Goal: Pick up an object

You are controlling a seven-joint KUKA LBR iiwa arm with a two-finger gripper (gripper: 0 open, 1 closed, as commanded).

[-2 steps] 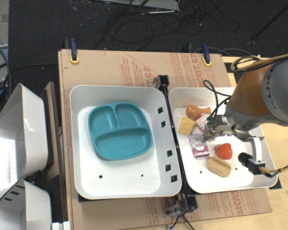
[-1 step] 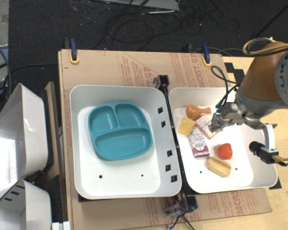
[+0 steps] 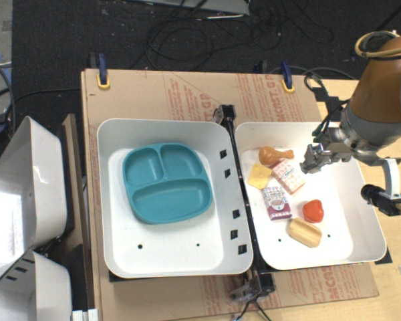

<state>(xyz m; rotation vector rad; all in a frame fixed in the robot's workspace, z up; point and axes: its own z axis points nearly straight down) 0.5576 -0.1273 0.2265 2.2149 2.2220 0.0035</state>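
The right white bin holds several small items: an orange chicken-leg toy, a yellow cheese wedge, a pink-and-white carton, a purple-and-white packet, a red pepper-like toy and a tan bread roll. My gripper hangs over the upper middle of this bin, just right of the chicken leg and above the carton. I see nothing between its dark fingers.
The left white bin carries a teal divided plate. A black divider with clips runs between the bins. The arm's orange band looms over the right bin's far corner. Clamps sit at the board's back edge.
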